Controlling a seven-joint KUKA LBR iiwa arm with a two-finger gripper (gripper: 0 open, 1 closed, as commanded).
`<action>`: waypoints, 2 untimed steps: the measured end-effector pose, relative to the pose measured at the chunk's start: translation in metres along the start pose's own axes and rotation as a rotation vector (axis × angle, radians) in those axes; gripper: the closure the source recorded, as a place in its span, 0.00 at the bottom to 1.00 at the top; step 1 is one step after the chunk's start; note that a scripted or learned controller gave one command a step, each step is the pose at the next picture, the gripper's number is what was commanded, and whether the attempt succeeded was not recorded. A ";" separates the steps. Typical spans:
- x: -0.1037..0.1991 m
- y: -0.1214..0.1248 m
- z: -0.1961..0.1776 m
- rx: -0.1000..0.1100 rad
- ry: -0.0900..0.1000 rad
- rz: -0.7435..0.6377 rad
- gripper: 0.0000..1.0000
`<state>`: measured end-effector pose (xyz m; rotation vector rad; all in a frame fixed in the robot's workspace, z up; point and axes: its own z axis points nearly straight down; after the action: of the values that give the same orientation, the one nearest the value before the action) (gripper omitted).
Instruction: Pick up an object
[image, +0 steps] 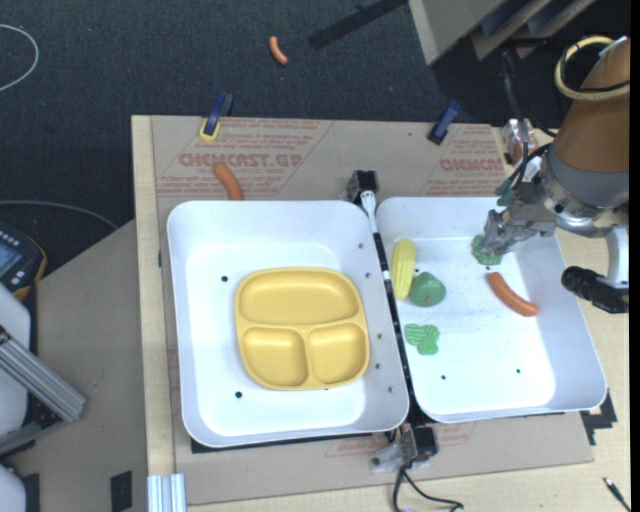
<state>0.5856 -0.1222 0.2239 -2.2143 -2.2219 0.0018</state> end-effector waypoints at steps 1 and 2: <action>0.039 -0.048 0.001 0.001 0.001 0.001 1.00; 0.024 -0.048 0.002 -0.001 -0.002 0.005 1.00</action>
<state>0.5371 -0.0984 0.2219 -2.2211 -2.2179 0.0023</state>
